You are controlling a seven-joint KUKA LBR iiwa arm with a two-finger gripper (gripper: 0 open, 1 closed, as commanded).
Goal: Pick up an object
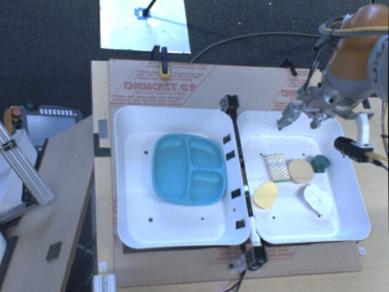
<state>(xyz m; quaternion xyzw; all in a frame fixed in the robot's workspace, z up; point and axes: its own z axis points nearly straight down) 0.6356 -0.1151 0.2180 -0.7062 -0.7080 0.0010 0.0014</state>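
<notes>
We see the gripper (302, 118) hanging over the far rim of the right bin (352, 224), near that bin's back edge, its two fingers spread apart with nothing between them. Below it the floor of that bin lies bare along the far side and toward the divider, so there is free room between the claw and the objects. These sit clustered in the middle and near part: a patterned square packet (276, 166), just beside it a round tan disc (300, 171), a small teal object (320, 162) touching or nearly touching the disc on its right, a yellow round piece (265, 195) toward the divider, and a white crumpled item (318, 199) near the front right. All of them rest well apart from the gripper. The left bin (130, 224) holds a blue divided plate (188, 168), set roughly in its centre with bare white margin all round. A black-clipped seam (238, 169) joins the two bins
</notes>
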